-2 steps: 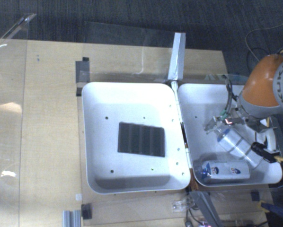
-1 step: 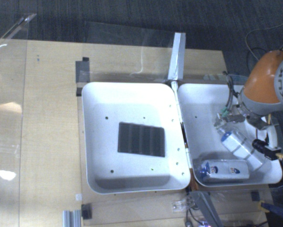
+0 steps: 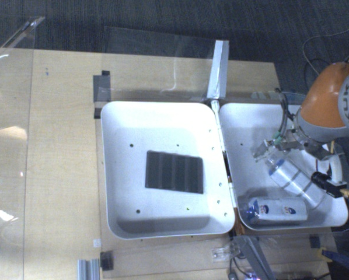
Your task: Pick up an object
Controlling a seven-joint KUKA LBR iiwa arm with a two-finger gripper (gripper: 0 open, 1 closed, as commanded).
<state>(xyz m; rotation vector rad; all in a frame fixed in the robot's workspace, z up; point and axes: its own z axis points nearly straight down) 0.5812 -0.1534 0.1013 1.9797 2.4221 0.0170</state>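
My gripper [image 3: 267, 151] hovered in the right bin [image 3: 244, 127] above a clear bottle [image 3: 294, 179]; finger state indiscernible; descent needed.

– How do the 2 bins sit on the bench [image 3: 58, 156]?
– Side by side: the left bin [image 3: 122, 127] at 9 o'clock, the right bin [image 3: 244, 127] at 3 o'clock, rims touching.
– What lies in them?
– A ribbed mat [image 3: 174, 171] at the left bin's centre. In the right bin, a tube [image 3: 278, 210] along the 6 o'clock wall, a clear bottle [image 3: 291, 178] just behind it, and the hand [image 3: 278, 146] above the bottle's 11 o'clock end.
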